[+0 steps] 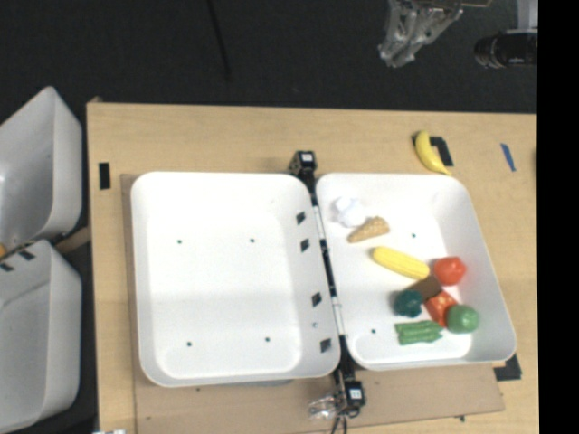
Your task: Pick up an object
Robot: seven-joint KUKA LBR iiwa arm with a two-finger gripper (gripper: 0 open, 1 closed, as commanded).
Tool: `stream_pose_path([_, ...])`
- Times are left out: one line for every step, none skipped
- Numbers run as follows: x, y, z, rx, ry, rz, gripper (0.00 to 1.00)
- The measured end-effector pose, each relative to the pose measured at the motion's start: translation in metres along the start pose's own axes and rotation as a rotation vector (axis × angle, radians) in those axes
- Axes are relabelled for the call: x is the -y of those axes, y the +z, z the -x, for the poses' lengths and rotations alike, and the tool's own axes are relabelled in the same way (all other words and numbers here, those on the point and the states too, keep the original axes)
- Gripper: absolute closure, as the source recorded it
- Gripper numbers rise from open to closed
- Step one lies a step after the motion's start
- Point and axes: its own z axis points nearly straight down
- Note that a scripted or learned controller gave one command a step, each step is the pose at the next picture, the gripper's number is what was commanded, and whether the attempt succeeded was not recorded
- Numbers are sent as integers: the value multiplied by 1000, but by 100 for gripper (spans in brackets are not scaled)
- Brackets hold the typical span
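Since the end effector is seen parked high above the surface, well apart from both bins, nothing is judged picked yet; approach, grasp and lift are all left. Its finger state cannot be told (too blurred). Candidates are clustered in the right bin: banana, tomato, green pieces. No readable labels are seen.
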Motion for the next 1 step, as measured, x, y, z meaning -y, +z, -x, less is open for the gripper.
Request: stream_pose_path([17,164,-35,-3,-8,-29,100])
